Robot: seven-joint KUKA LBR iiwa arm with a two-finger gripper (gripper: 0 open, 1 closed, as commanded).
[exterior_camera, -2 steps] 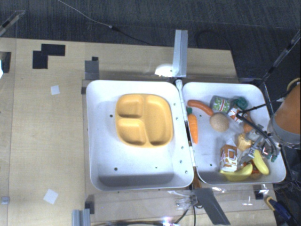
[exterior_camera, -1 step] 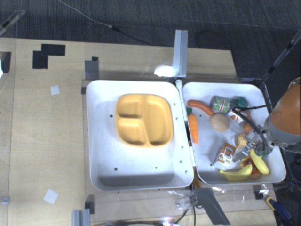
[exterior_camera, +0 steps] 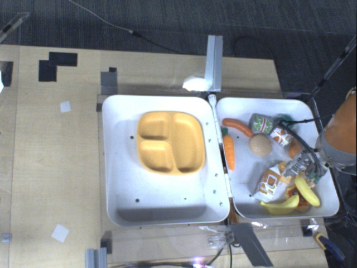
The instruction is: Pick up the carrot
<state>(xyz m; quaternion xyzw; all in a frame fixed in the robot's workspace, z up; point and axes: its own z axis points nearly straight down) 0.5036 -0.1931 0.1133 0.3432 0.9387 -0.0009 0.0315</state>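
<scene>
The carrot [exterior_camera: 228, 152] lies along the right bin's [exterior_camera: 329, 205] left wall, so the gripper [exterior_camera: 305, 166], jaw state impossible to tell, should cross and straddle its width.

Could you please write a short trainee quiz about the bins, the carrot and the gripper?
1. True or false: the orange carrot with green top lies in the left white bin.
2. The yellow three-compartment plastic plate is in: A) the left bin, B) the right white bin.
3. Which yellow fruit lies nearest the two-finger gripper?

Key: 1 false, it lies in the right bin; 2 A; 3 the yellow bananas.
</scene>
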